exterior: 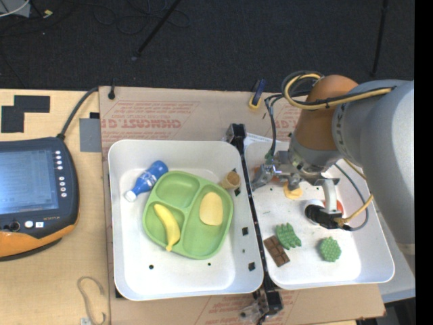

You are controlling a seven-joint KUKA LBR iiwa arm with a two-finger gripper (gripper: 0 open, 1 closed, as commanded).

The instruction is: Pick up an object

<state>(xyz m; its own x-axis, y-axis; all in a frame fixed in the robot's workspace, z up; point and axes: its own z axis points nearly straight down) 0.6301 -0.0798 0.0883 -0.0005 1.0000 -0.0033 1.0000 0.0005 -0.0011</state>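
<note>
Grey two-finger gripper (pixel 292 181) hangs at twelve o'clock over the shallow white right-hand bin (pixel 379 266), above a small yellow piece (pixel 293 193).

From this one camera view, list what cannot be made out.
- Gripper: the arm's wrist covers it from above, so its jaws cannot be read.
- Small yellow object under the wrist: mostly hidden by the arm; its shape is unclear.
- Tan object at the left bin's right wall: too small to identify.
- Handheld screen: cut off by the left edge.
</note>
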